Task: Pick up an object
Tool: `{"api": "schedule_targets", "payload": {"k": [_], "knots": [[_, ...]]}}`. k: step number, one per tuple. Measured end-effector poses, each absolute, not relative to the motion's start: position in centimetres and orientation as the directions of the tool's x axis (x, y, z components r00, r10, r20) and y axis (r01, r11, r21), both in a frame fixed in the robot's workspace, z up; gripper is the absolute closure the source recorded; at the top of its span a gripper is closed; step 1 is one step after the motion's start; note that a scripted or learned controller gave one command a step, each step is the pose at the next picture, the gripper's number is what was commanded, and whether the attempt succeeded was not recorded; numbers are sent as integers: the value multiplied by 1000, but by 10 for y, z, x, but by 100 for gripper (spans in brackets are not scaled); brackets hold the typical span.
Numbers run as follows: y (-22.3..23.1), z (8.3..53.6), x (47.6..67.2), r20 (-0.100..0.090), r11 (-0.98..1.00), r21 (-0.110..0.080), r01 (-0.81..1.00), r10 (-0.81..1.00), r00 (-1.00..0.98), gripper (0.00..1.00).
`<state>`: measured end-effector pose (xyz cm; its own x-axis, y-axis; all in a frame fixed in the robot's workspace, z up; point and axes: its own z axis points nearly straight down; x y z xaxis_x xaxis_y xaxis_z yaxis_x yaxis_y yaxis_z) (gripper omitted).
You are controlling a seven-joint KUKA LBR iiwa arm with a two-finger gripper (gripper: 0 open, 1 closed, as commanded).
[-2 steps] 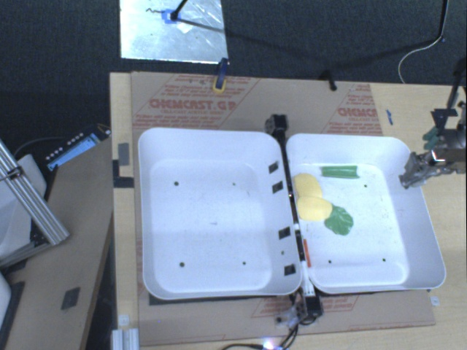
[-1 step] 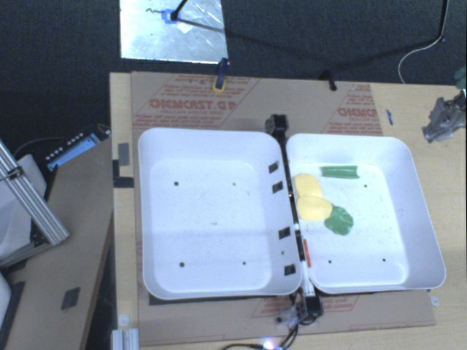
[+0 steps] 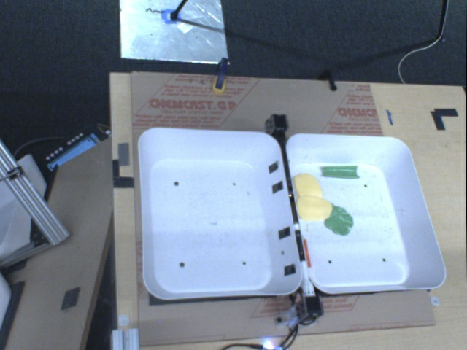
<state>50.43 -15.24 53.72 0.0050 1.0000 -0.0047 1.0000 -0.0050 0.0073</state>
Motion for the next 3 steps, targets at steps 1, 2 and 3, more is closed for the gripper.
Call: {"api": "schedule_targets", "payload": {"k": [1,2,3], "knots": [[-209,536,564,-4,-1,6,1000,1000,1,100],[-207,536,500,-1,-2,3,1000,1000,2,100],[-133,424,497,4,10,-7,1000,1000,-10,100]]}}
